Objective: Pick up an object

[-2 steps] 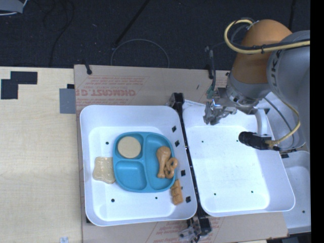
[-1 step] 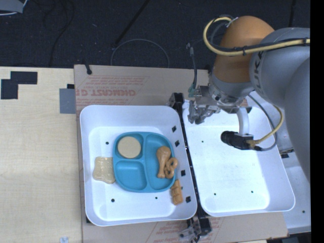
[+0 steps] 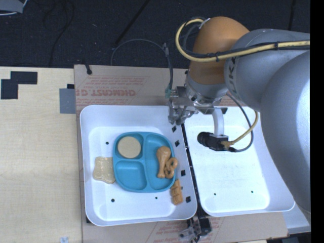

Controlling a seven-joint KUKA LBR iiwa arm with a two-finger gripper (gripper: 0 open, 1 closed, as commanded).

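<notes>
A blue divided plate (image 3: 132,178) lies in the left bin (image 3: 96,206). On it are a round tan disc (image 3: 128,147), a tan drumstick-shaped piece (image 3: 163,158) and a small pretzel-like piece (image 3: 171,167). A pale slice of toast (image 3: 104,169) lies just left of the plate. A small brown piece (image 3: 176,192) sits off the plate's lower right corner. My gripper (image 3: 177,116) hangs over the far end of the rim between the two bins, above and right of the plate, with nothing visibly in it.
The right bin (image 3: 238,196) lies under my grey arm (image 3: 273,85). A black plug-like piece (image 3: 212,140) on a yellow cable hangs over that bin's far half. Brown cardboard (image 3: 126,85) lies behind the bins.
</notes>
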